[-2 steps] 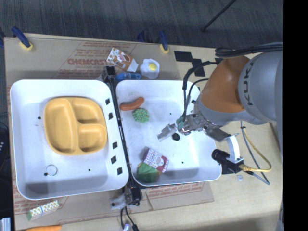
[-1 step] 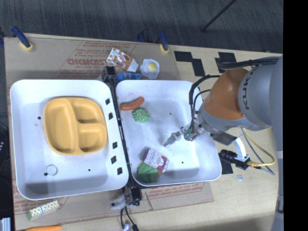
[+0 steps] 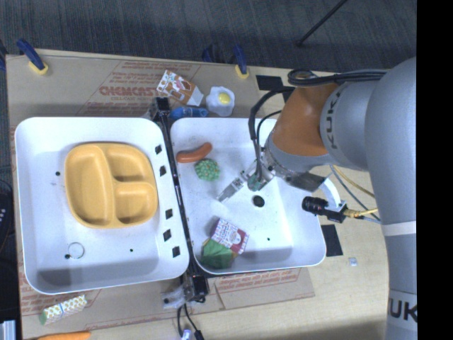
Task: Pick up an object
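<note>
Sausage [image 3: 194,153] lies in the right bin [image 3: 297,253], beside a green ball [image 3: 207,169]. I judge it light, firm, slippery; I'd grip mid-length. Gripper [image 3: 230,190] hovers nearby, fingers spread, empty.

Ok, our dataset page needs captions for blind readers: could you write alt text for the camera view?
A grey arm with an orange band reaches from the right over the right white bin, its gripper above the bin floor near a green bumpy ball, an orange sausage and a red-and-green packet. The left white bin holds a yellow divided tray.
</note>
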You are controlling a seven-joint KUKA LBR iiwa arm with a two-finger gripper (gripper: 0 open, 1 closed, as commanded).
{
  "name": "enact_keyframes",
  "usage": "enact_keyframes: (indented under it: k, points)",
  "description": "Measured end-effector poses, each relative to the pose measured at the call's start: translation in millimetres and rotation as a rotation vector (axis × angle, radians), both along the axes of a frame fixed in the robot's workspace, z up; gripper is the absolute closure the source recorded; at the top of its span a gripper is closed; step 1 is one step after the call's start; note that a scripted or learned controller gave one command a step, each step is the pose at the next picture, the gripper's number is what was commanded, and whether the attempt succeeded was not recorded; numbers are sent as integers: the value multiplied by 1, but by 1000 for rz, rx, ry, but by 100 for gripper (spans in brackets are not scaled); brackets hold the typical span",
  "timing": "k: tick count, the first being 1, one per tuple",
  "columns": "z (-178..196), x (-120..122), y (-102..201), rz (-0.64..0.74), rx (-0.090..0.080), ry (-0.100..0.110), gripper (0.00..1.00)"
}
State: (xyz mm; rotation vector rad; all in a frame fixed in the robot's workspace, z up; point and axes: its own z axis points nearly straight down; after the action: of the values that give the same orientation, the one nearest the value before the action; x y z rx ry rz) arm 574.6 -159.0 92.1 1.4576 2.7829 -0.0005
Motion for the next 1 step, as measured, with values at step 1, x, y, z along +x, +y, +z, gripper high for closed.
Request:
enact_keyframes:
  k: [1]
  points:
    - [0,26,38,151,0,0,0]
